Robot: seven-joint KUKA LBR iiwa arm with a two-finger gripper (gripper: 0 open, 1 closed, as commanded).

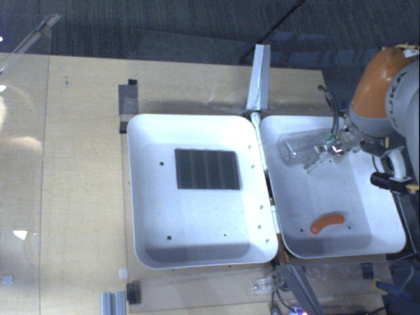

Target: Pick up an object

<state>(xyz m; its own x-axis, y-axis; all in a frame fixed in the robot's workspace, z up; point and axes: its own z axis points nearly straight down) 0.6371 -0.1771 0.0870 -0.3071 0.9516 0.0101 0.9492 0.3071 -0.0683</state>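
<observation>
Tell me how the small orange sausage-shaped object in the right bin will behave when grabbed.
The small orange sausage-shaped object looks rounded and elongated, so it may roll on the right white bin's smooth floor if nudged sideways. Its slight curve could limit that. It looks small, so probably light; a grip across its narrow width seems safest.

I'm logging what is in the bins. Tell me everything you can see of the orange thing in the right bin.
The orange thing is small, smooth and sausage-shaped, slightly curved, orange-red. It lies flat on the floor of the right bin, near the front wall, long axis running roughly left to right. Nothing touches it but the bin floor; the gripper is well away, farther back.
</observation>
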